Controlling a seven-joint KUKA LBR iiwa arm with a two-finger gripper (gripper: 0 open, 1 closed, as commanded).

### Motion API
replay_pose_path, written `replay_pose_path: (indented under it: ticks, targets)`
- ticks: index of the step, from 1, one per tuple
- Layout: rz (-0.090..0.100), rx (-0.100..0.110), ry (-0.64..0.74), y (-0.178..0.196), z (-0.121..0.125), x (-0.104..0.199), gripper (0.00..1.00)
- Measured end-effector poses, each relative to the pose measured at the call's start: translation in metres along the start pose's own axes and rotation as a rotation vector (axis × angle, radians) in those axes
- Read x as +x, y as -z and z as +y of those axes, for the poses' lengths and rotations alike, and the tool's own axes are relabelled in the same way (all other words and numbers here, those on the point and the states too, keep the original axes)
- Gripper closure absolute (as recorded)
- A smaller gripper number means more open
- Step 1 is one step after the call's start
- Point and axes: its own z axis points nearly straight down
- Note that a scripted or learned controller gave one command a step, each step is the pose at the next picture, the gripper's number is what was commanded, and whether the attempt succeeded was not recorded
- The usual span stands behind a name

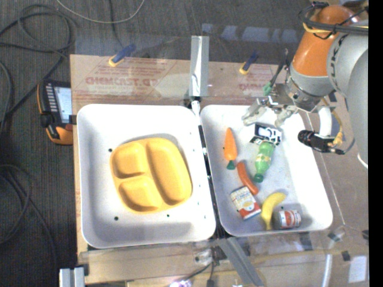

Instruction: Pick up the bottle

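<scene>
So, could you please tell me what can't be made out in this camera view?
- Gripper: too small and cluttered against the right white bin to judge its state.
- Green plastic bottle: label print too small to read.
- Small black-and-white item by the bottle's top: too small to identify.
- Grey arm with orange band: cut off by the right edge.
- Red-labelled can: label unreadable.

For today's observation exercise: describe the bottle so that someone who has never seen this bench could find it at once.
Look in the right bin, just below the gripper. The bottle lies on its side near the middle, right of the carrot and above the banana. It alone is see-through green.
</scene>
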Motion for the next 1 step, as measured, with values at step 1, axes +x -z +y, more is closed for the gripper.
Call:
replay_pose_path:
  ticks: [1]
  targets:
    - [0.001, -0.002, -0.045, -0.0929, -0.0586, -0.06, 0.0]
